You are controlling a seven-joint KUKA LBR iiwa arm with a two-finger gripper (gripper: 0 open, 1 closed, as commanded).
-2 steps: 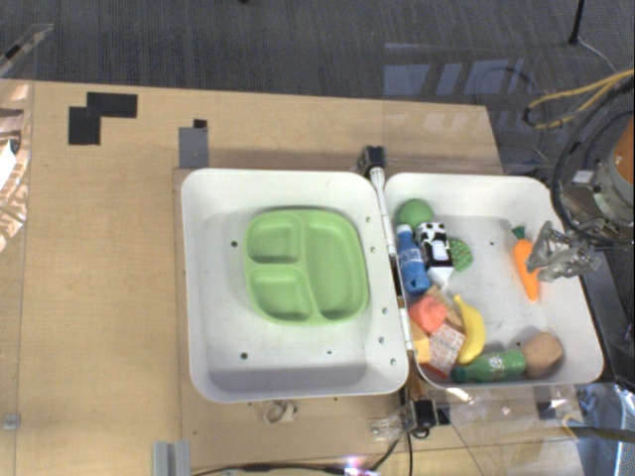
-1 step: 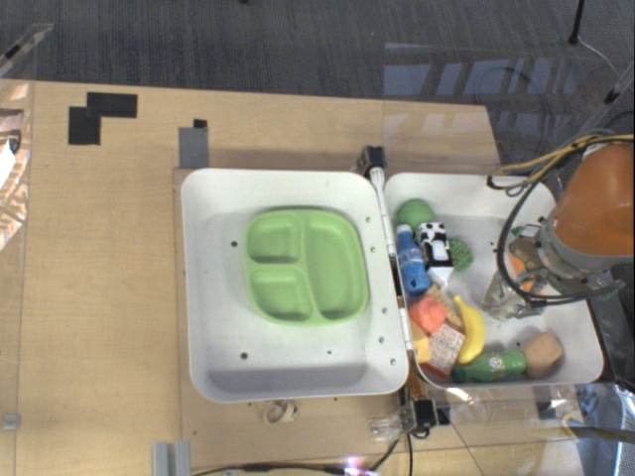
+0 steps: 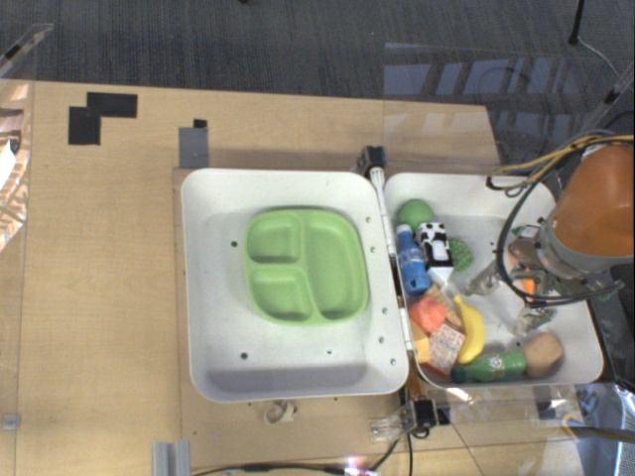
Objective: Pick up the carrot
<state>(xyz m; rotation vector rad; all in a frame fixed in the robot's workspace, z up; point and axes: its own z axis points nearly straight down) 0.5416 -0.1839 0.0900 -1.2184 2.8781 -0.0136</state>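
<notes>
Wooden bench (image 3: 99, 266) on grey carpet, two white bins side by side. Arm (image 3: 595, 211) enters from right, over the right bin (image 3: 585, 360). Gripper (image 3: 526, 291) low in that bin; grip state cannot be told. A bit of orange, likely the carrot (image 3: 527, 286), sits right at the gripper. Banana (image 3: 471, 330) further left among toys. Left bin (image 3: 213, 296): green divided plate (image 3: 303, 266).
</notes>
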